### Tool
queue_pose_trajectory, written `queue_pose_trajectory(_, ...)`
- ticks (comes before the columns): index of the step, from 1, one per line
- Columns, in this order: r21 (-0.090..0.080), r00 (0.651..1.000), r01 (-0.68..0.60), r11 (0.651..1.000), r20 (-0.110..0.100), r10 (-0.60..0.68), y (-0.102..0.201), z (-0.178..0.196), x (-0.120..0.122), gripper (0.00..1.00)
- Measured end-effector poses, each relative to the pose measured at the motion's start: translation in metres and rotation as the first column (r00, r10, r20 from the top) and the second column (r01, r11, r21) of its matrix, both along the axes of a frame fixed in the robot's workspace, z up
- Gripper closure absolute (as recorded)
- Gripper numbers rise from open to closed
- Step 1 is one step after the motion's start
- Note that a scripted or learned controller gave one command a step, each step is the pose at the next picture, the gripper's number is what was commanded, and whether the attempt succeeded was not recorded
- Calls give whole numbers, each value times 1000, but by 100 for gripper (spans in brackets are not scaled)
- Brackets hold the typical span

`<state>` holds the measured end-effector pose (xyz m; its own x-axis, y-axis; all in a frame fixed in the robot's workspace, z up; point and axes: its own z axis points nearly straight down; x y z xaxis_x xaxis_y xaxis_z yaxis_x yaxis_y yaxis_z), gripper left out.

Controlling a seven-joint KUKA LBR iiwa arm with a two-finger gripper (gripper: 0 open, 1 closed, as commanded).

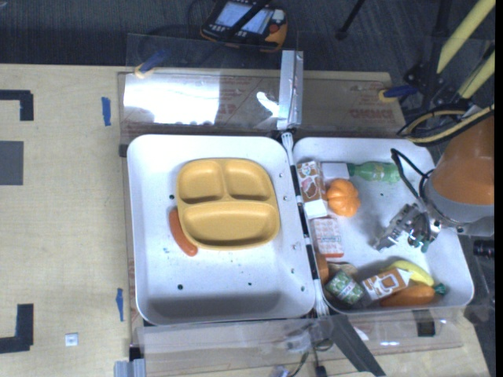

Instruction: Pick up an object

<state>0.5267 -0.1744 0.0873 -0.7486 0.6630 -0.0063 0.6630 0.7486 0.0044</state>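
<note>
The gripper (401, 232) hangs low over the right bin (369, 210), reaching in from the right edge of the bench, fingers pointing down and to the left, nothing between them; from this angle I cannot tell how far apart they stand. The nearest candidate for a pick looks to be the banana (414, 272), lying just below and slightly right of the fingertips, its long axis running left to right along the bin's lower edge. It is crowded: a small juice carton (383, 283) and a carrot (415, 294) press against it, and a green leafy piece (344, 287) sits further left. Up and to the left of the tool, with bare bin floor between, rests a small orange pumpkin (343, 197), standing freer than the banana; a green bottle (375, 171) lies along the top wall, and two flat packets (318, 210) line the left wall. In the left bin (149, 210) sits a yellow divided tray (228, 201) with a sausage (181, 234) beside it, well apart from the arm.
</note>
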Motion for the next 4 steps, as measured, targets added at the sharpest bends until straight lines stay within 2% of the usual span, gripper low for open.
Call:
queue_pose_trajectory(1, 1, 1000, -1, 1000, 1, 1, 70, 1, 11, 100)
queue_pose_trajectory(2, -1, 691, -723, 691, -3, 723, 30, 6, 64, 100)
queue_pose_trajectory(3, 1, 754, -657, 754, -4, 657, 65, 110, 71, 100)
queue_pose_trajectory(4, 4, 798, -603, 798, -8, 603, 166, 96, 78, 100)
